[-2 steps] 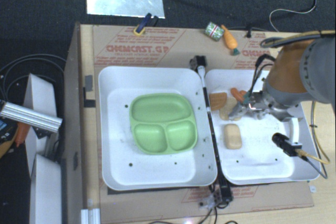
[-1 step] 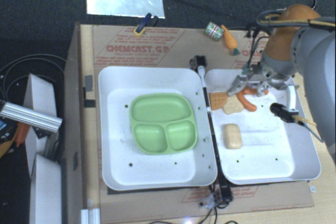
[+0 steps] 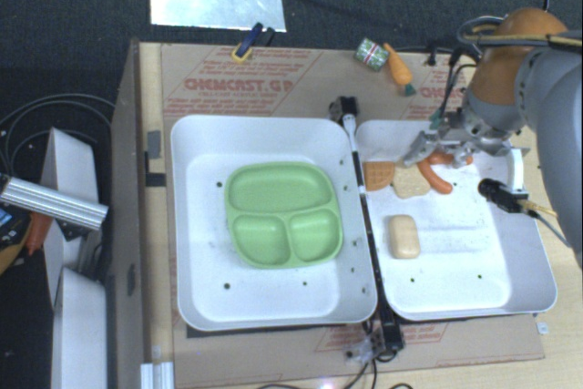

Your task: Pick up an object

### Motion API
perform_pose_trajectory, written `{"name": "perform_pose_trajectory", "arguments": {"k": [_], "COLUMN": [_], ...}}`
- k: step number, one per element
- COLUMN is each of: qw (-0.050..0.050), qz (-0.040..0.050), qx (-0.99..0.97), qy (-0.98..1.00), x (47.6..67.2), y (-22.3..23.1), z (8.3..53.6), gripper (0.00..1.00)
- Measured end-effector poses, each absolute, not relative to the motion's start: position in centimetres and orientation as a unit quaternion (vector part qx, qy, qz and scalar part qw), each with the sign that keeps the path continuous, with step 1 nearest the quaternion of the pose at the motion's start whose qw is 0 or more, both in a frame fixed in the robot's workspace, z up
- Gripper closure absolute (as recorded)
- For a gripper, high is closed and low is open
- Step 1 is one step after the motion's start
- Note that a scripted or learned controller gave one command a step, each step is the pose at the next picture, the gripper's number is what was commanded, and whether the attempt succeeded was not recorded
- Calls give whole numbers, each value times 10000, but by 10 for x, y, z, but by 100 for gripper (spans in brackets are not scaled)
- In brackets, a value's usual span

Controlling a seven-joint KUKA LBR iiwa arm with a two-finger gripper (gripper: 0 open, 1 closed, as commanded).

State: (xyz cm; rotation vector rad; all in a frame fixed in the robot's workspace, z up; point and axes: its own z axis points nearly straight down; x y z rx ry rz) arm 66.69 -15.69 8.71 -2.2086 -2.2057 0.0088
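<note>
Cardboard bench [image 3: 237,82] bore two bins; gripper [image 3: 435,152] hovered over hot dog [image 3: 437,177], bun [image 3: 404,236] below; finger state unclear.

A green divided plate [image 3: 282,214] sits in the left bin [image 3: 196,196]. In the right bin [image 3: 510,287], the gripper [image 3: 435,148] hangs over a sausage [image 3: 439,178], bread [image 3: 410,184] and a roll [image 3: 404,236].

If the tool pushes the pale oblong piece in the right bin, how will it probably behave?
The pale oblong piece lies flat with rounded ends, so it would probably slide rather than tip. It looks like toy food, likely light. Its smooth surface may slip on the right bin.
</note>
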Motion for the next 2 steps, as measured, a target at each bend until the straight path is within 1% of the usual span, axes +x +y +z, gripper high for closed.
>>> {"name": "perform_pose_trajectory", "arguments": {"k": [1,2], "qw": [100,63], "qz": [29,56], "qx": [-7075,-7073], "qy": [-7066,-7068], "x": [667,667], "y": [-162,-167], "z": [87,99], "gripper": [0,100]}}
